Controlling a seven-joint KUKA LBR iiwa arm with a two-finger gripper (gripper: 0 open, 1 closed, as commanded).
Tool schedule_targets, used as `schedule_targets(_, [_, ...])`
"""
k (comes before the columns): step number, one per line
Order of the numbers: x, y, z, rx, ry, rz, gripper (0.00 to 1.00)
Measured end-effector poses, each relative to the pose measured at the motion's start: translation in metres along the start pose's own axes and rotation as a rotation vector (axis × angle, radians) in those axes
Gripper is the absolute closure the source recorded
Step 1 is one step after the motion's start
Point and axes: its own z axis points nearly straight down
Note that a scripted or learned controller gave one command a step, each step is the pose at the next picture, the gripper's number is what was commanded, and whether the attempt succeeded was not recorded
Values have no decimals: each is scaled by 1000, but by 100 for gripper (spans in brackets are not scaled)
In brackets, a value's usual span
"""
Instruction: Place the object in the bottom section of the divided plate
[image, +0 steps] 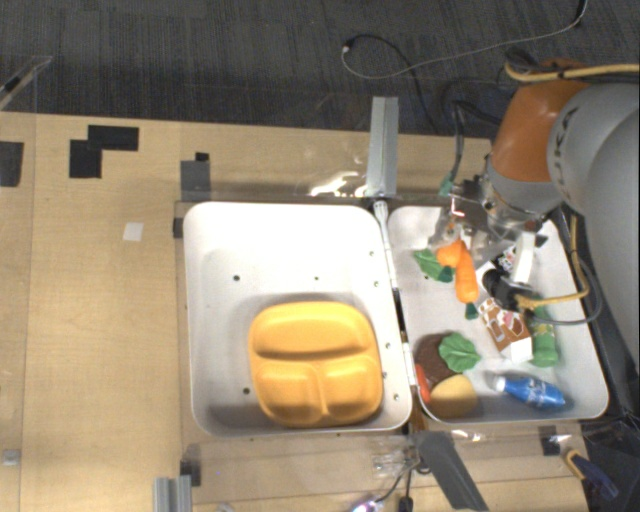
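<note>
— Two bins, side by side on the bench. What lies in the left bin (215, 240)?

— One item: the yellow divided plate (315, 362), in the near right part of that bin. One long section runs across its far side, two smaller sections sit at its near side. Nothing rests in any of them.

— And the right bin (590, 385)?

— Several items. Orange carrot (464, 272) with green leaves (434, 263) at its left, in the far part of the bin. Brown round piece (434, 352) with a green leaf (459, 351) on it, at the near left. Yellowish potato-like piece (453, 392) just near of that, touching it. Blue bottle (531, 390) lying on its side at the near right. Small printed packet (505, 326) in the middle, a green piece (544, 342) just right of it.

— Where is your pincer?

— My pincer (472, 232) hangs over the far part of the right bin, right above the carrot's far end, my arm (570, 120) coming in from the right with its orange band at the far side.

— Open, closed, gripping?

— I cannot tell; the wrist and cables cover the tips. The carrot lies in the right bin, well apart from the plate.
</note>
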Motion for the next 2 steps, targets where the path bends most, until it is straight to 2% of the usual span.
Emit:
schedule_targets(1, [51, -56, -9, 4, 1, 432, 100])
schedule_targets(2, [47, -81, 1, 4, 1, 219, 100])
